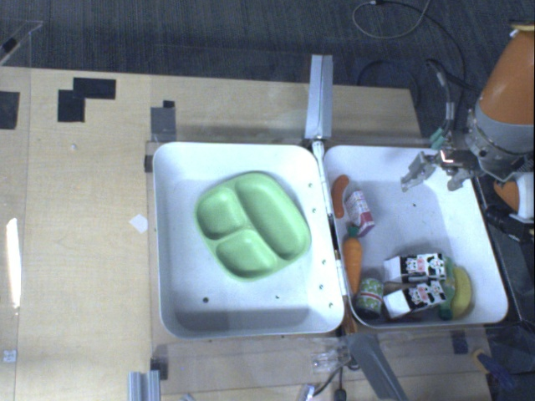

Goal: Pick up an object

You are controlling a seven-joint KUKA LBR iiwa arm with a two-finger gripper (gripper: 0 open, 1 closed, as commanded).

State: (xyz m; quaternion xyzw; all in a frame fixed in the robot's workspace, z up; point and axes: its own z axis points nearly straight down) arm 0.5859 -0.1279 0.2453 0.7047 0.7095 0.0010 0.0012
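Note:
My gripper (435, 176) hangs over the far right part of the right bin (435, 224), open, with nothing between its fingers. Below it on the bin floor lie a red sausage (338, 195), a small red-and-white can (359, 210) and an orange carrot (353, 261), all along the bin's left wall. Near the front edge sit a round tin (369, 296), two black-and-white cartons (414, 267) (415, 297) and a yellow banana (461, 289). The gripper is well clear of all of them.
The left bin (180, 299) holds a green three-part plate (251, 224). A metal divider post (320, 98) stands between the bins at the back. Cables (401, 15) lie on the dark floor beyond the bench.

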